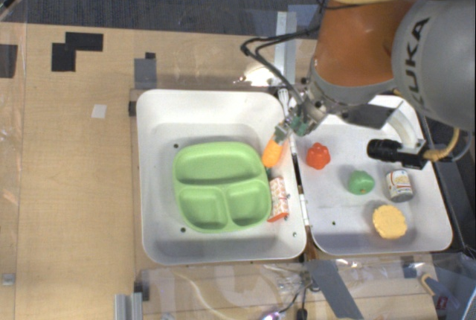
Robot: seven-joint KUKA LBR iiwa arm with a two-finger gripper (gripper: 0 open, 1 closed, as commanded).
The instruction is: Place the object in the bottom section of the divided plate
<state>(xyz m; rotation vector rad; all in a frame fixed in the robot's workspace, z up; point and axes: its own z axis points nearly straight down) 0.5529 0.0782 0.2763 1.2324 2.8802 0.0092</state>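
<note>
Arm (372, 36) comes in from the right, orange band over the far edge of the right bin (439, 229), wrist angled down and left toward the divider between the bins; jaws (286, 134) sit right above that divider, pointing down-left; can't tell from this angle whether they're apart or together, the tips merge into a small green-and-grey cluster.

Orange object, carrot-like (273, 154), sits just below and left of the jaws, touching or nearly touching the tips; its upper end meets them, but can't confirm it's between them; it lies over the right edge of the left bin (156, 237), just beside the plate's right rim, not in any plate section.

Left bin: green divided plate (182, 181), one long section on the far side, two smaller sections on the near side, nothing visible in any of them; a small red-and-white packet (278, 199) stands just beside the plate's right rim, near the bin wall, below the orange object.

Right bin: red pepper-like item (318, 156) near the divider; green round item (361, 182) toward the middle; small can (399, 184) just right of it; yellow round item (389, 222) near the front; all apart from each other; a black cylindrical part (390, 151) juts over the right bin.

Both bins sit side by side on the wooden surface (67, 184).
</note>
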